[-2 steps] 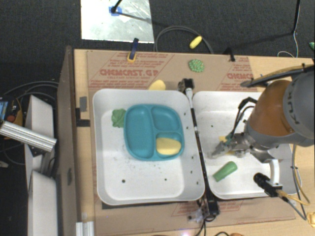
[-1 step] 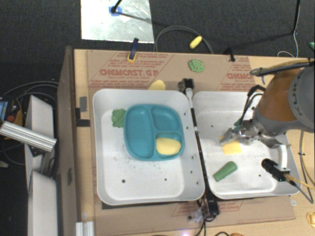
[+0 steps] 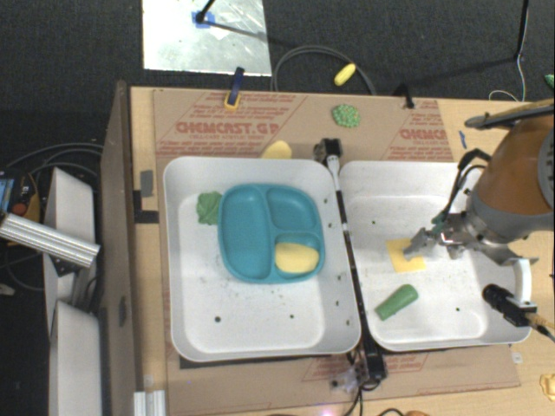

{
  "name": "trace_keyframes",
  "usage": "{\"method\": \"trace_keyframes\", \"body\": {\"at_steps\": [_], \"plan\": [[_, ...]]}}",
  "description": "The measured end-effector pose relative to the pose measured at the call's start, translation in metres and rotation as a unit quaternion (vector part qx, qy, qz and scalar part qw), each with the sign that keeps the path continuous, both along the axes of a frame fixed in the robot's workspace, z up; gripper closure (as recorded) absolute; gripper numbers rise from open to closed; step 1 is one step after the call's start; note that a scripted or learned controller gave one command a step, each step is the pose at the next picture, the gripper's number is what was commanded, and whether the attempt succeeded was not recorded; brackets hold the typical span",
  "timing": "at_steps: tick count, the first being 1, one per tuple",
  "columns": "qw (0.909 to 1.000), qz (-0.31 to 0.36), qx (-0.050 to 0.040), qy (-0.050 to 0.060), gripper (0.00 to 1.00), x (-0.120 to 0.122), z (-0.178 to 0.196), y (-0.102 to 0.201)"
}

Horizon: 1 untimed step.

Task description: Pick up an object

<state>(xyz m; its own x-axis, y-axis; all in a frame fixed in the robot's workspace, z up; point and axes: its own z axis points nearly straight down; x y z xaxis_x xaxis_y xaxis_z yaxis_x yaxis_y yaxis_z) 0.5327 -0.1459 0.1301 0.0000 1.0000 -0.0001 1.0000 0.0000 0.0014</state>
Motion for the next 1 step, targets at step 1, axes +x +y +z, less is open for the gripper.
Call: {"method": "trace_keyframes", "body": {"at_steps": [1], "plan": [[1.0000,0.003,0.0010,0.002,0.00,-0.0182,-0.0481,0.0370]]}}
